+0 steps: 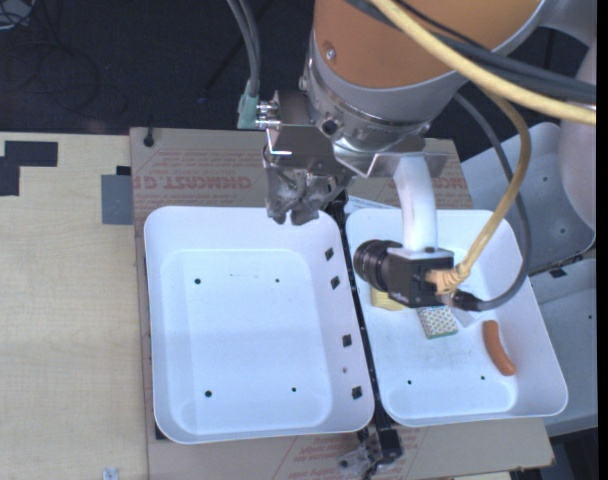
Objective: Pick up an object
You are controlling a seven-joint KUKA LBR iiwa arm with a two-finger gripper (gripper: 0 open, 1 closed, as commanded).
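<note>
Hovering claw (296, 208) above left bin (174, 268)

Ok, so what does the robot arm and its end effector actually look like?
The arm is grey metal with a broad orange band above the wrist. A yellow cable and black cables trail along it. The end effector is a dark grey metallic assembly beneath a silver bracket.

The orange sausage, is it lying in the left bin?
No, the orange sausage lies in the right bin, near its right wall, beside a small dotted sponge.
</note>
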